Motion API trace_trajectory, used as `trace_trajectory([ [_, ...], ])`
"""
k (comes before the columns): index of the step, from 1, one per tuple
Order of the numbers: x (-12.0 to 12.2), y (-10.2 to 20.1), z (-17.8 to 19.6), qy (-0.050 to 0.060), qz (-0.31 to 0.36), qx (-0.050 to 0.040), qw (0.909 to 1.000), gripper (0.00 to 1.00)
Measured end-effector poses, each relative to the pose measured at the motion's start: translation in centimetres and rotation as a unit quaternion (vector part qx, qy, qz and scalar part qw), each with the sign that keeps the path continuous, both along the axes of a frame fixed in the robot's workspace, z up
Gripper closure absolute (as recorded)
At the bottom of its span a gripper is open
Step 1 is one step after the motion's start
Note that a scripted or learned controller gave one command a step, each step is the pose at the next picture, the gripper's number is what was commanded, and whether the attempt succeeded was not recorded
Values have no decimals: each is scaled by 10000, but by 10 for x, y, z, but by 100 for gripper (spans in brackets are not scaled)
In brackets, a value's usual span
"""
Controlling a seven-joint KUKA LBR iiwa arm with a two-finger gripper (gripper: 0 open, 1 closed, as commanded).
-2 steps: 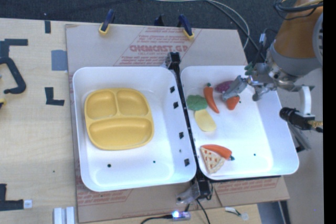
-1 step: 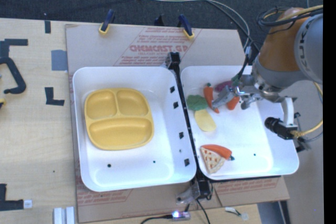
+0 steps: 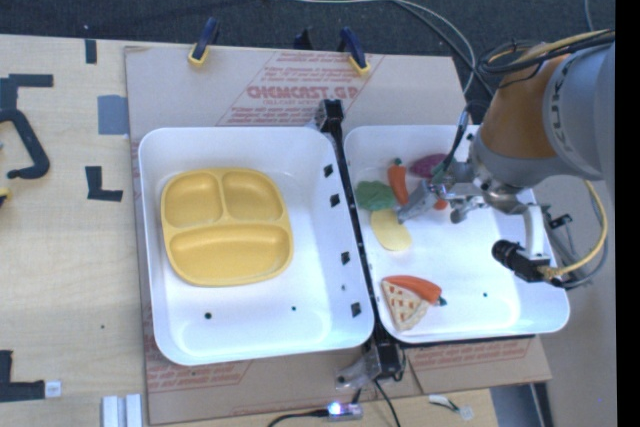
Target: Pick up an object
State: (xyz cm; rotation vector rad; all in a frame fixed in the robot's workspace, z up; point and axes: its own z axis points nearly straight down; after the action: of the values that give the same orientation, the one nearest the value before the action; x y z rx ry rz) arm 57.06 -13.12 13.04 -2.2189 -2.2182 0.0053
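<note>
- Two shallow white bins of smooth, glossy plastic with rounded corners sit side by side on a brown cardboard sheet (image 3: pixel 290 90) printed in faded red; "CHEMCAST" can be read, and the smaller lines cannot.
- The left bin (image 3: pixel 180 325) carries a matte yellow plate (image 3: pixel 226 225) with rounded corners, moulded into three compartments: two small ones along its far side and one long one along its near side. It lies toward the bin's left edge.
- The right bin (image 3: pixel 500 305) carries small toy foods. An orange carrot (image 3: pixel 398 181) with a green tip, a green leafy lump (image 3: pixel 375 194) and a smooth pale-yellow oval piece (image 3: pixel 391 231) lie near its left edge, toward the far side.
- A dark purple piece (image 3: pixel 430 164) lies at the far edge, partly hidden by the arm.
- A waffle-patterned wedge (image 3: pixel 404 304) with a red-orange piece (image 3: pixel 415 286) along its top lies at the near left corner.
- The metal gripper (image 3: pixel 422 205) hangs over the bin's far middle, its tip just beside the yellow oval and the carrot; whether its fingers are apart or closed cannot be told.
- Two blue-and-yellow clamps (image 3: pixel 352 52) grip the cardboard's far edge.
</note>
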Motion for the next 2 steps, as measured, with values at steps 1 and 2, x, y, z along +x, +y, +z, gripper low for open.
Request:
trace_trajectory([
  [1,1,1,13,-23,7,-1,10000,100],
  [2,-5,7,70,-48,6,-5,10000,100],
])
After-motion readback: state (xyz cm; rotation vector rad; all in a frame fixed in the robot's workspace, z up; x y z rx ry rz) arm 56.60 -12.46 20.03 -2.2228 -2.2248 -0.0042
